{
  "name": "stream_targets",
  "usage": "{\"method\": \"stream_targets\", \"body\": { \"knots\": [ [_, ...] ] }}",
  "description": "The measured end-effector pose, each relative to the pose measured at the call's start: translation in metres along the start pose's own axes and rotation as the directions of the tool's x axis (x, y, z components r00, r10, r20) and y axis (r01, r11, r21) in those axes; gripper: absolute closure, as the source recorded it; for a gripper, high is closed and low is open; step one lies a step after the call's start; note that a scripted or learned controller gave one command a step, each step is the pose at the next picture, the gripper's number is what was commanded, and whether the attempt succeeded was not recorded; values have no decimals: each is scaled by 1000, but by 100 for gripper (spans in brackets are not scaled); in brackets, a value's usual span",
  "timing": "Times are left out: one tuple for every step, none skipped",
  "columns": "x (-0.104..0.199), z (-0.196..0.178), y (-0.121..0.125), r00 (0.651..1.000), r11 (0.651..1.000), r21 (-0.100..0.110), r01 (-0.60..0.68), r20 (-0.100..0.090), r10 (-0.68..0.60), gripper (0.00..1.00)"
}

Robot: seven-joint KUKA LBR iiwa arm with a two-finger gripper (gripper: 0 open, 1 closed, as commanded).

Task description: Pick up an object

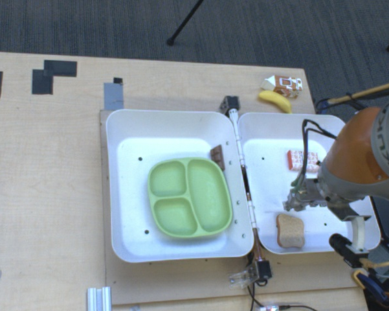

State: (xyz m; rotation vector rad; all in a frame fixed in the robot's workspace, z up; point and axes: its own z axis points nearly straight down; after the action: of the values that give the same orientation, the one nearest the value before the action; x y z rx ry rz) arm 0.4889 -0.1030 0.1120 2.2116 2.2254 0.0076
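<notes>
In the right bin [266, 173], a tan bread-like piece [290, 231] lies near the front edge. A red and white packet [296, 159] rests near the back right. My gripper [296, 200] hangs low over the right bin's floor, between the two. It is just above the bread piece and apart from it. Nothing shows between it and the bin floor.
The left bin [129, 173] holds a green divided plate [189, 198], with a small brown piece [216, 153] by the bin's right wall. Behind the bins, a yellow banana [275, 100] and a small carton [286, 83] lie on the bench.
</notes>
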Motion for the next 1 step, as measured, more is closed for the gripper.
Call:
{"method": "stream_targets", "body": {
  "knots": [
    [0,0,0,1000,1000,0,-1,0,1,0]
  ]
}}
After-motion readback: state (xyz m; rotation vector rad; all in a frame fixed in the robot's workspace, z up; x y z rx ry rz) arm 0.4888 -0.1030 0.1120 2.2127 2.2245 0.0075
